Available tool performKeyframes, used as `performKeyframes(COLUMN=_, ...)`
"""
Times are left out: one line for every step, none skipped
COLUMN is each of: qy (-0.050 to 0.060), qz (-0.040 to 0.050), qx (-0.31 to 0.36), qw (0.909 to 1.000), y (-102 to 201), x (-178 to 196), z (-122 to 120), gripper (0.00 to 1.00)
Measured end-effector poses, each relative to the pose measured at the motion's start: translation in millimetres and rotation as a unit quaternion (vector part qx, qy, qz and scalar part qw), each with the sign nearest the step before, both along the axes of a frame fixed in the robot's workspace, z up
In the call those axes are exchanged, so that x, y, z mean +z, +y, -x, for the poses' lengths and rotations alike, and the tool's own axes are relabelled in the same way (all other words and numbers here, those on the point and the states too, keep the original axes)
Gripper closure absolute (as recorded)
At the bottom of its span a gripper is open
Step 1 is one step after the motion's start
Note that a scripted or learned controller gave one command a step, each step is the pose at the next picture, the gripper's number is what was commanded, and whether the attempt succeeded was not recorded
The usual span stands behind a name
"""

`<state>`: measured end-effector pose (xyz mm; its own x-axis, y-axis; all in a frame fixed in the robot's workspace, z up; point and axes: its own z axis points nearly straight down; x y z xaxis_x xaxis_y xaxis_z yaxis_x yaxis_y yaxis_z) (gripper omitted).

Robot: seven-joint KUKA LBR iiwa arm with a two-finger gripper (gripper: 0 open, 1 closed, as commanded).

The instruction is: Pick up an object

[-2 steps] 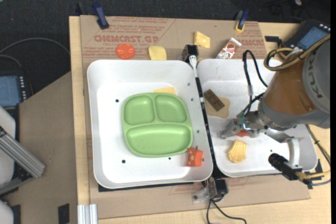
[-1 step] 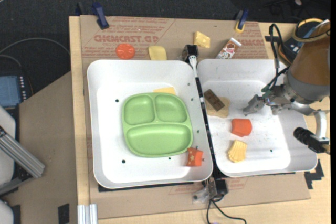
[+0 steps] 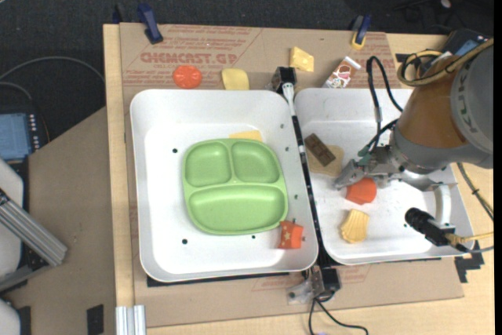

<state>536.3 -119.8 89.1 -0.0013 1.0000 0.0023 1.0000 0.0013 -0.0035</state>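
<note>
The right bin (image 3: pixel 392 110) holds a red-orange object (image 3: pixel 362 192), a yellow ridged object (image 3: pixel 354 226) nearer the front, and a brown block (image 3: pixel 318 148) lying on a tan piece (image 3: pixel 330 158) at the bin's left side. My gripper (image 3: pixel 353 175) hangs low in this bin, directly over the upper left edge of the red-orange object and touching or nearly touching it. The grey arm with its orange band (image 3: pixel 431 118) comes in from the right and hides the bin's right part.
The left bin (image 3: pixel 153 169) holds a green divided plate (image 3: pixel 234 186), a small orange-red toy (image 3: pixel 290 235) at its front right and a pale yellow piece (image 3: pixel 246 136) behind the plate. Behind the bins on the cardboard lie an orange item (image 3: pixel 187 76), yellow pieces (image 3: pixel 234 79) and a red-white packet (image 3: pixel 340 74).
</note>
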Motion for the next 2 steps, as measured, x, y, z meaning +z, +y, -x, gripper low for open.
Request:
performKeyframes(qy=0.000, qz=0.0003, qx=0.000, qw=1.0000, y=13, x=-5, z=11, gripper=0.00)
performKeyframes(qy=-0.002, qz=0.0010, qx=-0.001, qw=1.0000, y=13, x=6, z=11, gripper=1.00)
